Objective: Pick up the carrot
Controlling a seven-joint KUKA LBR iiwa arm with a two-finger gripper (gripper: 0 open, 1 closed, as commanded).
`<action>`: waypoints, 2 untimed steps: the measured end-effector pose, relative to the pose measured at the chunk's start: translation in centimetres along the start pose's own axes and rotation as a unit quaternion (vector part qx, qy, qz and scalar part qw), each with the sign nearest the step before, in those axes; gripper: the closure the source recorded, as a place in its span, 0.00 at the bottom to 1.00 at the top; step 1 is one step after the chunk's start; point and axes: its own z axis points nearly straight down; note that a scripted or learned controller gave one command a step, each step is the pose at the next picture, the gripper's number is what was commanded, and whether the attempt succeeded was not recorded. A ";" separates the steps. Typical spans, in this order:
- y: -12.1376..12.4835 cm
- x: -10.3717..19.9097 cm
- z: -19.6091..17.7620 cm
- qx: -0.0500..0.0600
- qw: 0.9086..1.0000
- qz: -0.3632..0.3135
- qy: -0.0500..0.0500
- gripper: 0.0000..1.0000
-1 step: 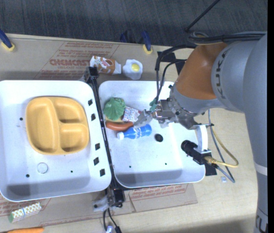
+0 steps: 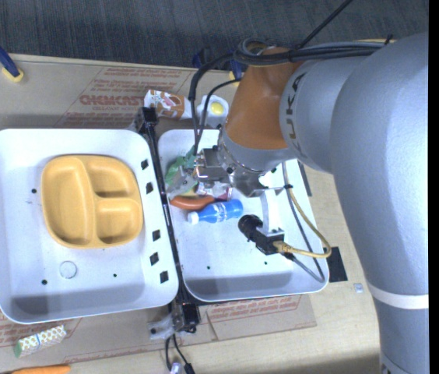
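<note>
The carrot point(image 2: 191, 202) lies in the right bin point(image 2: 235, 280), close to that bin's left wall and about midway along it. It is a short orange piece lying flat, its length running left to right in the view. The gripper point(image 2: 206, 179) sits just above it in the picture and a little to the right, low over the same bin. The carrot lies below the gripper, not inside it, and whether the two touch cannot be told. Whether the gripper is released or clenched cannot be told either, since the wrist hides its working end from above.

A small blue bottle point(image 2: 219, 210) with a white cap lies on its side just beside the carrot, on its right, and seems to touch the carrot's end. A green thing point(image 2: 177, 167) lies against the left wall, just left of the gripper and apart from the carrot.

The grey arm point(image 2: 344, 131) comes in from the right, and its orange band point(image 2: 254, 115) stands over the bin's far end.

The left bin point(image 2: 17, 232) holds a yellow divided tray point(image 2: 91, 199), well apart from the carrot. Both bins rest on cardboard point(image 2: 110, 92).
</note>
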 end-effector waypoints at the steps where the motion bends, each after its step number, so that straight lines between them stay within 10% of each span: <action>1: 0.0 -0.1 -1.0 0.001 1.000 -0.001 0.000 1.00; 2: -7.2 4.5 0.1 0.002 1.000 -0.012 0.000 1.00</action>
